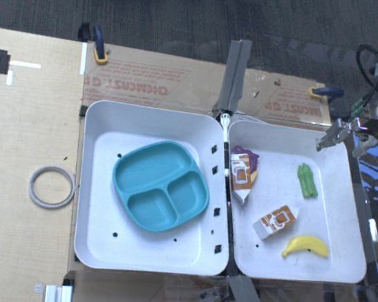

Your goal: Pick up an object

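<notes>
Right bin (346, 225) is carrying the loose pickables, spread well apart so each is reachable w/o bumping a neighbour: banana (306, 246) near its front edge, small carton (275, 222) just left of it, green piece (307, 180) toward the back, snack pouch (242, 173) lying against the left wall. Left bin (93, 189) is holding a teal divided plate (161, 185). Gripper (341, 133) is hovering over right bin's back-right corner, carrying nothing; can't tell how the jaws are standing. Arm is reaching in from the right, wrist angled inward.
</notes>
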`<act>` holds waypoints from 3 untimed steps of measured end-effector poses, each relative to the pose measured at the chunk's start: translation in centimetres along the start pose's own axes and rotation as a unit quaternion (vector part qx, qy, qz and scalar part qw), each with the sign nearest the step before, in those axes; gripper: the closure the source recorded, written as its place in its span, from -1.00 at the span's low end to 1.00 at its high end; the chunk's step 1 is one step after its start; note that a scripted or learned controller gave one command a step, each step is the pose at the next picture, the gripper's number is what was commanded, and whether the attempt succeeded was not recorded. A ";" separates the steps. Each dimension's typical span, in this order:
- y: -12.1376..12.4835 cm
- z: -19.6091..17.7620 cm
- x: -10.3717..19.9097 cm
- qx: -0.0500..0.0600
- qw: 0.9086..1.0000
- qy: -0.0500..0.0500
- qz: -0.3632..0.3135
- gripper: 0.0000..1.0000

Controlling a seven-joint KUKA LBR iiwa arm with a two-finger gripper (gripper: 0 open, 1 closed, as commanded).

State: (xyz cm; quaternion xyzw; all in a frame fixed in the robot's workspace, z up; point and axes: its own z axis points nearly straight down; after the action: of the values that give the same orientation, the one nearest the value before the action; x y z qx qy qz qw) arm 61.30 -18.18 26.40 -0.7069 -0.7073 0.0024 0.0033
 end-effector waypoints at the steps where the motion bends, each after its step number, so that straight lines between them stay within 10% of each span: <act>1: 0.9 11.0 -2.9 0.000 0.991 0.000 0.135 -1.00; 2: 0.9 17.6 -0.8 0.000 0.989 0.000 0.145 -1.00; 3: 0.8 17.0 -0.8 0.003 0.990 -0.001 0.144 1.00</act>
State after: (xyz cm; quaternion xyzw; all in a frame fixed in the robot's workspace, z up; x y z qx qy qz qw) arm 61.95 -18.93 9.35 -0.8011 -0.5985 0.0057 0.0050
